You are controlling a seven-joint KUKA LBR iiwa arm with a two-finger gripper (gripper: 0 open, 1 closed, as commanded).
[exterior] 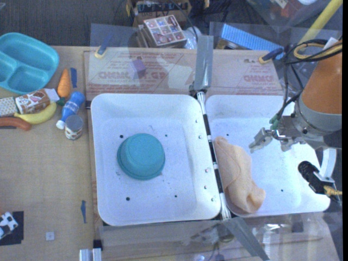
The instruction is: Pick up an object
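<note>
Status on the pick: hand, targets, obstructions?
Hand over right white bin, nothing between its fingers. Beige crumpled cloth lies at that bin's left wall, apart from hand. Teal upturned bowl sits in left white bin. Path unobstructed.

Right bin (304, 203): cloth (239, 173) along left wall, rest open.

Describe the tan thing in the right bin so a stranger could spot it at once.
Find the two white bins side by side and take the right bin. Along its left wall, next to the divider, lies a soft tan lump, like a cloth or bread-shaped toy, stretching toward the near corner. It is pale beige and elongated, unlike the round teal bowl in the left bin.
</note>
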